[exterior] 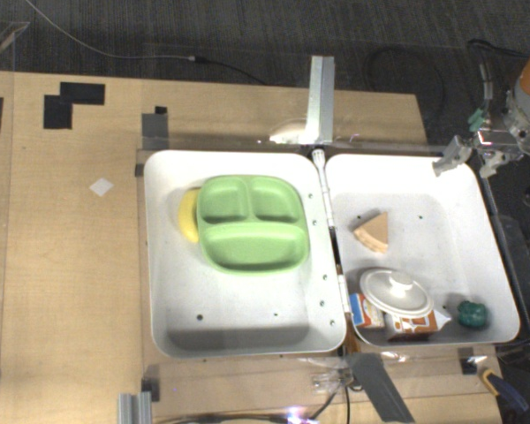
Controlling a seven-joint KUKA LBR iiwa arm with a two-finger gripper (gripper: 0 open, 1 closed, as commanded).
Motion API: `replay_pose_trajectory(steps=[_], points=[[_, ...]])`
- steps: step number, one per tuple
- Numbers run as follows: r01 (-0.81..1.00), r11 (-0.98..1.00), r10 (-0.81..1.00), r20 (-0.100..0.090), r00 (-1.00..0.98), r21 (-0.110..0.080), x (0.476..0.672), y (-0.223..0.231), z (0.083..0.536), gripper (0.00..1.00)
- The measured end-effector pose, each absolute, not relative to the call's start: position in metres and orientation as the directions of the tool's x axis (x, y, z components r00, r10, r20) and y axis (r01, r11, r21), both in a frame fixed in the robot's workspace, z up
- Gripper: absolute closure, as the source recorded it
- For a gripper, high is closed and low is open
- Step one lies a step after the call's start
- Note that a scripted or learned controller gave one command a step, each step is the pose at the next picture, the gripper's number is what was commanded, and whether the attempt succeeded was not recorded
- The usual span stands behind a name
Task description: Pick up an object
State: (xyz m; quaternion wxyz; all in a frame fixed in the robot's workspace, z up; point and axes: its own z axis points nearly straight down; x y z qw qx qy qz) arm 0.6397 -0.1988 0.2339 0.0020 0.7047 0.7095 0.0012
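The arm enters at the upper right, and what appears to be its end effector (pixel 490 140) hangs just past the far right corner of the right bin (pixel 424 197), above the rim and not over the floor of the bin. That corner of the picture is cluttered and partly cut off, so I cannot tell whether it is open or shut, and nothing can be seen in its grip.

No object is singled out by the task, so the nearest candidate matters. That is probably the tan wedge (pixel 372 232), which lies down and to the left of the end effector, toward the middle of the right bin, with its pointed end aimed at the bin's far left. The move would be a reach inward and toward the camera.

By count, the right bin holds four things: one tan wedge, one white lidded pot (pixel 396 293), one flat orange-and-blue packet (pixel 415 325) tucked under the pot at the near wall, and one dark green ball (pixel 472 314) in the near right corner. The left bin (pixel 172 263) holds two: one green divided tray (pixel 250 221) and one yellow piece (pixel 187 216) showing at the tray's left edge, partly beneath it.
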Motion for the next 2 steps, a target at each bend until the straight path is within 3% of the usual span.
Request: replay_pose_trajectory(steps=[1,2], points=[[1.000,-0.007,1.000,0.000,0.007,0.003,0.617,-0.138,0.139,0.00],[0.998,0.069,0.998,-0.001,-0.069,0.009,0.606,-0.088,0.088,0.00]])
